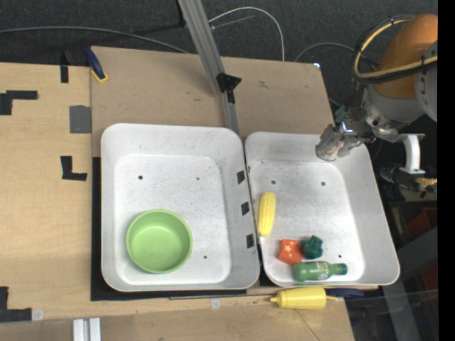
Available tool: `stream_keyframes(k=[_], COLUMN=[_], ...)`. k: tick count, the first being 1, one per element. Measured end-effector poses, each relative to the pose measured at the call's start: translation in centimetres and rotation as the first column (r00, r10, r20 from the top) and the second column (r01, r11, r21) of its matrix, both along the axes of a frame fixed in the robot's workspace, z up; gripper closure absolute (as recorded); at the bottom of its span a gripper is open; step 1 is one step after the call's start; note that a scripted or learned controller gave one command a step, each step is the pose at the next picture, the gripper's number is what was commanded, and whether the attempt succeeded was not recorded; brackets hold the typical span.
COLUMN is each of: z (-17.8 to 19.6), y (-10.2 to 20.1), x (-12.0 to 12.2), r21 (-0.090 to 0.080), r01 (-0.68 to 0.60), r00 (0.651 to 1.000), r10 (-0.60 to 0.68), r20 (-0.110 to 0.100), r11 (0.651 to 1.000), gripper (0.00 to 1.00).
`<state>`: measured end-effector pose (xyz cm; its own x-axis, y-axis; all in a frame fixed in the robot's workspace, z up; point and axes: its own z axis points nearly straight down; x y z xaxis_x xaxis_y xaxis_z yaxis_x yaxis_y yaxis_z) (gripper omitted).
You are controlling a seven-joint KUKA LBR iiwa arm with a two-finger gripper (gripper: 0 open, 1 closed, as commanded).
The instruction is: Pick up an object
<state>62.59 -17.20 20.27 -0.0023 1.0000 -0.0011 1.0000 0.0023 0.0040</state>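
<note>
The gripper (pixel 330 150) hangs over the right bin's (pixel 370 190) far corner. The corn cob (pixel 266 214) lies well apart, down-left of it, long axis running near-to-far.

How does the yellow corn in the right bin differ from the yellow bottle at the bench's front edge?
The corn lies inside the right bin, near its left wall; the yellow bottle lies outside both bins on the bench. The corn points front to back in the camera view; the bottle lies crosswise, along the bin's front rim. The corn is a paler yellow, the bottle deeper. Both are yellow, elongated and lying flat.
</note>
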Motion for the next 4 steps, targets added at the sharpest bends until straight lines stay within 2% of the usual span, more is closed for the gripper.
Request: stream_keyframes(k=[1,2,3,4], z=[3.8,2.6,3.6,2.2], y=[0.0,5.2,10.4,15.5], x=[0.1,-2.1,-3.8,-5.8], r21=[0.0,0.002,0.003,0.002], r01=[0.001,-0.003,-0.004,-0.004], r00=[1.0,1.0,1.0,1.0], r10=[-0.001,0.003,0.004,0.004], r20=[-0.001,-0.007,-0.006,-0.009], r11=[1.0,1.0,1.0,1.0], gripper=[1.0,1.0,1.0,1.0])
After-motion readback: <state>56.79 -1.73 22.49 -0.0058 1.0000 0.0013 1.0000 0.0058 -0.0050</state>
